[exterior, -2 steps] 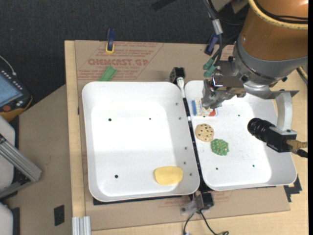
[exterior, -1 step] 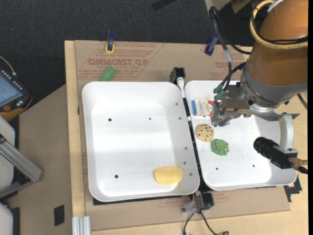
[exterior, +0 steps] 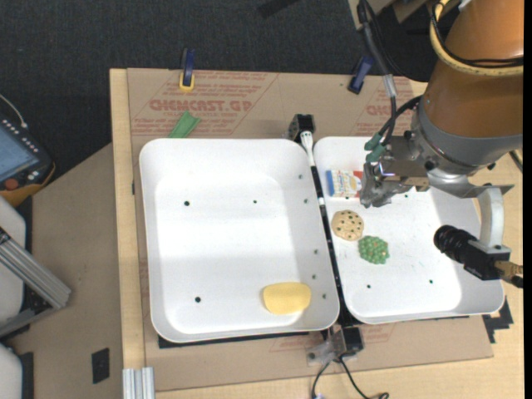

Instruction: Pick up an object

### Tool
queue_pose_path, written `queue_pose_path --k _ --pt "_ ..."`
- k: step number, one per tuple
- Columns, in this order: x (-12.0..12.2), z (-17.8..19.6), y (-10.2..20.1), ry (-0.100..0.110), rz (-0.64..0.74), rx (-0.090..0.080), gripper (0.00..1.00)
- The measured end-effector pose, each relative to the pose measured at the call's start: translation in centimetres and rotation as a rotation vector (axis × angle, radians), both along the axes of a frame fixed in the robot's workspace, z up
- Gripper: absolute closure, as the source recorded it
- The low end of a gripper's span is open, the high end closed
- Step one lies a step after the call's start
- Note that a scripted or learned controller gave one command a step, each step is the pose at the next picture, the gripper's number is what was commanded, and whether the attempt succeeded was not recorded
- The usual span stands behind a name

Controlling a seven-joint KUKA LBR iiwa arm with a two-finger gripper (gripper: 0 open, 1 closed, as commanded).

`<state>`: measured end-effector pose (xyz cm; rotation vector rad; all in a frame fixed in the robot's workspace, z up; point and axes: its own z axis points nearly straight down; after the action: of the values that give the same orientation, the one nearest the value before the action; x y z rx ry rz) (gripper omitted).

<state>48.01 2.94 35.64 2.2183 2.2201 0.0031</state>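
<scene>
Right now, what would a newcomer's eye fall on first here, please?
The grey arm with its orange band looms over the right bin, its gripper low near a cookie and a green lump. In the left bin, a yellow piece lies by the near rim.

- Arm [exterior: 478, 65]: cut off by the top and right picture edges; its upper links lie out of frame.
- Gripper [exterior: 371, 196]: fingertips small and dark against the wrist body; their spacing cannot be told.
- Right bin [exterior: 416, 302]: upper right portion hidden beneath the arm and wrist.
- Small printed packet [exterior: 339, 182]: right end covered by the gripper; print too small to read.
- Blue-screened device [exterior: 18, 158]: cut off by the left edge.
- Metal rail [exterior: 29, 268]: cut off at the left edge.
</scene>
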Motion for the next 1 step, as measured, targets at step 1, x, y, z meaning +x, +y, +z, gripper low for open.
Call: queue_pose_path --k 1 --pt "0.06 1.01 0.03 -0.002 0.001 -0.001 1.00"
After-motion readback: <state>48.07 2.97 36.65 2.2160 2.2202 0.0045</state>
